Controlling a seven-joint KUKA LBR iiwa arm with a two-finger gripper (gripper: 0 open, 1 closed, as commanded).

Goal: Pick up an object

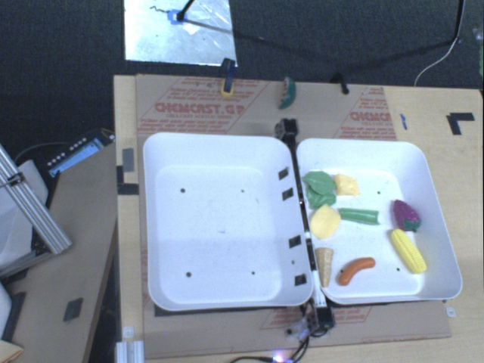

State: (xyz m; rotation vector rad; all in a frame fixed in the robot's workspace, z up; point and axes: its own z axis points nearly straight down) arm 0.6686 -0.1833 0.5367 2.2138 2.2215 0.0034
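camera view: yellow corn cob (pixel 408 250), ridged, beside purple eggplant (pixel 405 215)

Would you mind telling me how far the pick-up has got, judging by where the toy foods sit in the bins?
Nothing looks done yet: the corn, sausage, purple eggplant, green bean, leafy green, yellow pieces and cone all lie in the right bin. Nothing is in hand. The whole job is left: approaching, gripping and lifting one item.
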